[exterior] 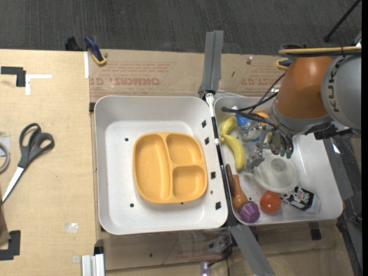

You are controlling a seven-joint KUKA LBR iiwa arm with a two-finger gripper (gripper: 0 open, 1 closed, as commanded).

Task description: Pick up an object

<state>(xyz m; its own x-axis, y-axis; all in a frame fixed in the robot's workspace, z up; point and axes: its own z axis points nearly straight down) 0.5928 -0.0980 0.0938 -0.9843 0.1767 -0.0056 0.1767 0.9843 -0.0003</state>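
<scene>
My gripper point(265, 149) hangs low in the right bin point(329, 207) beside the banana point(233, 144); I cannot tell its state.

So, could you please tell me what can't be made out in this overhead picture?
- End effector: its fingers blur into the clutter in the right bin, so a grip cannot be judged.
- Blue item beside the banana: largely covered by the arm.
- Black-and-white object: too small to identify.
- Scissors: blade tip cut off by the camera view's left edge.
</scene>
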